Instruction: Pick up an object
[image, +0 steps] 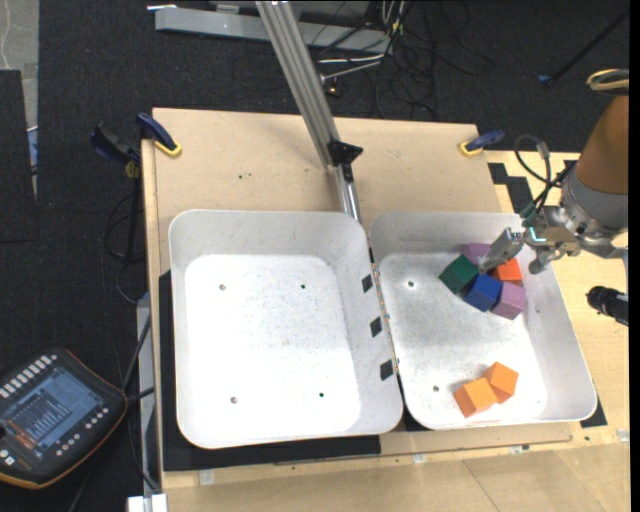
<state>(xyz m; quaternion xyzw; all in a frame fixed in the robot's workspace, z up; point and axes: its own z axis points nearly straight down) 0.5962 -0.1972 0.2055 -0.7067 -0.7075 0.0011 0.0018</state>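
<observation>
The right bin (560, 400) holds a block cluster (485, 280) at one o'clock and orange blocks (487, 388) at five. The gripper (522, 250) hangs above the cluster, grip state unclear.

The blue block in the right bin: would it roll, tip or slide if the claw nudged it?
The blue block looks flat-faced, so it probably slides rather than rolls. It sits against the green block and purple block, so they would likely shift too.
</observation>
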